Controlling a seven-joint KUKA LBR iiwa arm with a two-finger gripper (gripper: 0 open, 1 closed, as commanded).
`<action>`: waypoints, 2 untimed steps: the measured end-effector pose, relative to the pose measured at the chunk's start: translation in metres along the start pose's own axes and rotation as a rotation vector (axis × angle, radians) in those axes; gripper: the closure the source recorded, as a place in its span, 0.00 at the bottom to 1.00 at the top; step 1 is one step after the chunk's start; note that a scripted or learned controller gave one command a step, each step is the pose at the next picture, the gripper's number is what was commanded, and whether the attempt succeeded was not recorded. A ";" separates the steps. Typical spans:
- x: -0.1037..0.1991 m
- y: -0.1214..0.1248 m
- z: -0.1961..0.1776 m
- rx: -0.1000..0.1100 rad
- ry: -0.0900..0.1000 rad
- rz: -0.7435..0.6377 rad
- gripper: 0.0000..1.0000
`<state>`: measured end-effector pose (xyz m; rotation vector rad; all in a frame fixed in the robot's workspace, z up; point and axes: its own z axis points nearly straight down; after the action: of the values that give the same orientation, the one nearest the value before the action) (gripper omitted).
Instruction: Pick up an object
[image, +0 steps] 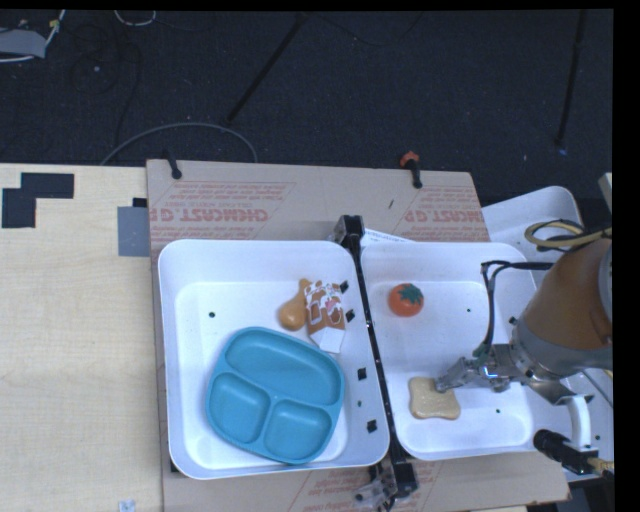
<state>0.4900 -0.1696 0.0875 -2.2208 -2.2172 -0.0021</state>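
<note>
**Arm closes in on tan piece in right bin**

Two white bins sit side by side on the counter (80, 330). Gripper (462, 376) hovers low beside a tan, bread-shaped toy (433, 399) in the right bin (510, 432), fingers apparently spread and empty. Approach underway; next it must straddle the toy and close.

The arm (565, 310) reaches in from the right, its orange band above the wrist bulking large at the frame's edge. Its gripper (452, 378) points leftward and low, metal fingers (462, 370) spread slightly apart with nothing between them.
</note>
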 end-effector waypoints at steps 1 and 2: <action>0.000 0.002 -0.014 -0.004 0.003 0.002 1.00; 0.003 -0.004 -0.074 -0.002 -0.003 -0.003 1.00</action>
<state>0.4864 -0.1673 0.1616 -2.2207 -2.2231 -0.0010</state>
